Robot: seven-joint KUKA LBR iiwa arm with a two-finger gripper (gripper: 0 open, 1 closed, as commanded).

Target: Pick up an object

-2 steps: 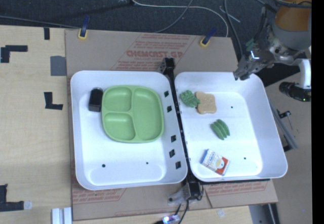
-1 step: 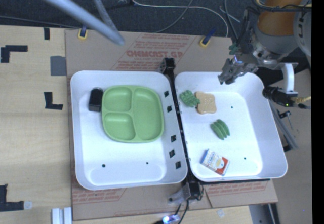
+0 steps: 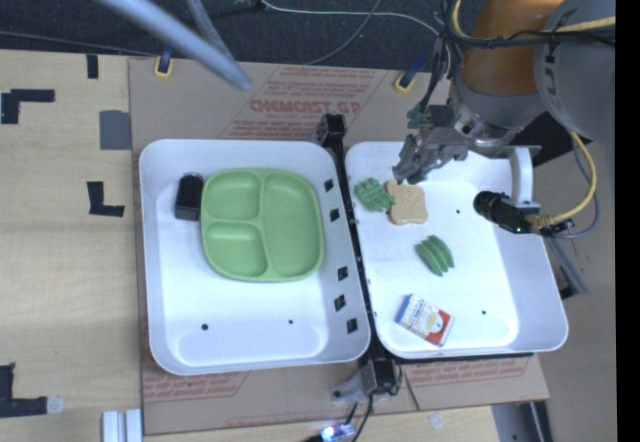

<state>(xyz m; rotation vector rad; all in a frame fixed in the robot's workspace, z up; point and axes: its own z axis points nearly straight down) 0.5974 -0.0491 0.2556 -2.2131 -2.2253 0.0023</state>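
White plastic forms the two shallow bins side by side; we see the left bin [image 3: 160, 260] bearing a green divided plate [image 3: 263, 225] with a small black block [image 3: 188, 197] touching its left edge. In the right bin [image 3: 520, 300] lie four things: a green leafy piece [image 3: 373, 194] at the far left, a tan toast-like slice [image 3: 407, 205] just beside it on the right, a green ridged pod-like piece [image 3: 435, 254] near the middle, and a small white-and-red carton [image 3: 425, 319] at the near side — well apart from the rest. The gripper [image 3: 408, 170] hangs over the far-left part of the right bin, its dark tips just above the tan slice and the leafy piece; we cannot tell whether its jaws stand wide or narrow, and nothing shows between them. Behind it the arm's orange band [image 3: 525, 0] rises at the far right — grey housing beside it.
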